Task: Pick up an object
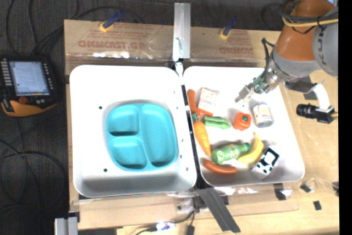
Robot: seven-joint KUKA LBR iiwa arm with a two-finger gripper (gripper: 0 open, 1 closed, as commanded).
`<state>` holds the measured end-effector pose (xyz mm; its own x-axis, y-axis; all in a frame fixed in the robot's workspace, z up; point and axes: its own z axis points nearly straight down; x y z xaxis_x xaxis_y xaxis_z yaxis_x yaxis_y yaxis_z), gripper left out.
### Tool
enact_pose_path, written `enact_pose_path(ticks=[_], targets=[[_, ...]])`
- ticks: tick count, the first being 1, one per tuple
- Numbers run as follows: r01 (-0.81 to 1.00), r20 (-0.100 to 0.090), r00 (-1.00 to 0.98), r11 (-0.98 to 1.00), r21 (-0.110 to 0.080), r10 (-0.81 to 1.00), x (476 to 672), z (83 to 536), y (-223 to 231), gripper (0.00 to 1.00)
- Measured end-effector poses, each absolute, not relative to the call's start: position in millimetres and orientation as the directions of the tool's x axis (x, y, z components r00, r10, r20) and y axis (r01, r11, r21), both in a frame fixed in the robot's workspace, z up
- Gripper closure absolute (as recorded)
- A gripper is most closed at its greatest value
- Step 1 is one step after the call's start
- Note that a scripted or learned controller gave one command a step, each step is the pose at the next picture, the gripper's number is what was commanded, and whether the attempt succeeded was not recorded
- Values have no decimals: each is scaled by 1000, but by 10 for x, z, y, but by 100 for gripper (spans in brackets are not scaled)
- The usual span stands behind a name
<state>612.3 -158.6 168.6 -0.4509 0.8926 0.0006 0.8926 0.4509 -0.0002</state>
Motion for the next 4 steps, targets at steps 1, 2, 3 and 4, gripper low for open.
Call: enact_pose_path(ticks=[1,2,3,4], targets=[[860,-2,-510,510,2,860,6695,2801,-1514,100],[578,0,-816,816,1,578,6029,2235,-998,100],[540,-2,-842,842,0,540,5739,2659,-1305,100],[523,-3,-852,852,0,523,5469,2726,-1822,100]])
